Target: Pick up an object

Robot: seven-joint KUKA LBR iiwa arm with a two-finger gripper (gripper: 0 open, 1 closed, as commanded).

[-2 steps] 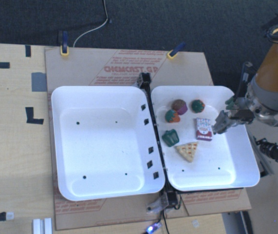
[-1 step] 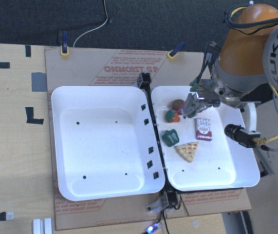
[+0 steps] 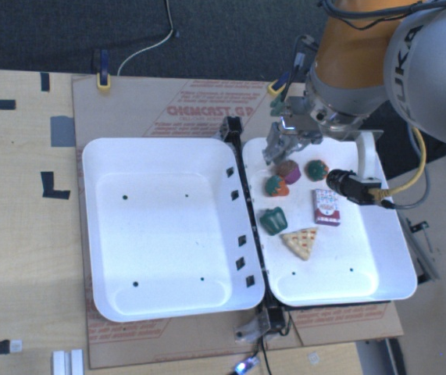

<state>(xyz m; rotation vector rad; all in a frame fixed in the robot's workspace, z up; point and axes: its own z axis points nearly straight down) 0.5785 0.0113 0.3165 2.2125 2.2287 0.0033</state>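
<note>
In the right bin [image 3: 394, 283], the end effector [image 3: 279, 153] hangs over a purplish toy [image 3: 288, 169]; open or closed, I can't tell. It looks light, hard, roundish: pinch across its middle.

— What sits in the right bin [image 3: 387, 264]?

— Toy food, mostly: a green pepper [image 3: 273, 220], a waffle wedge [image 3: 301, 242], a small red and white carton [image 3: 326, 207], a green round piece [image 3: 316, 169], an orange and green piece [image 3: 276, 186], and a dark reddish lump [image 3: 288, 170].

— And the arm?

— The gripper [image 3: 279, 153] hangs low over the bin's far left corner, just above the reddish lump; its fingertips are hard to make out.

— The left bin [image 3: 105, 209]?

— Bare white floor, beside the right one on brown cardboard [image 3: 199, 104].
</note>
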